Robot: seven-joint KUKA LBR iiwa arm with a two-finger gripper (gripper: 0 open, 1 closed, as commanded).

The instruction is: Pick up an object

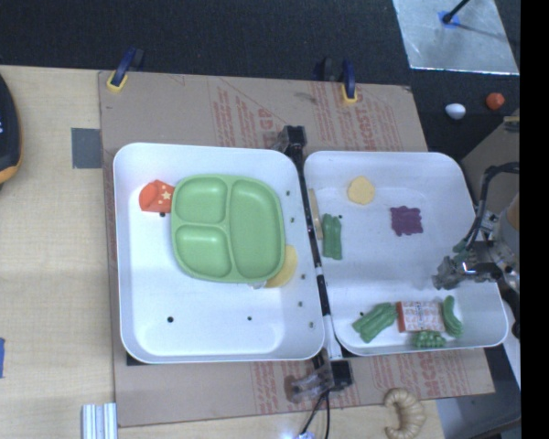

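Gripper (459, 271) low over right bin (439, 165), close to its right edge; finger state cannot be told, nothing seen between them. Along that bin's near edge: green pod (374, 322), small printed card (419, 316), green piece (451, 315), all near the gripper but apart from it. Purple piece (405, 219) and yellow disc (360, 190) toward the far edge. Green stick (331, 237) by the left edge. Left bin (146, 332): green divided plate (229, 228), red piece (156, 196) touching its left.
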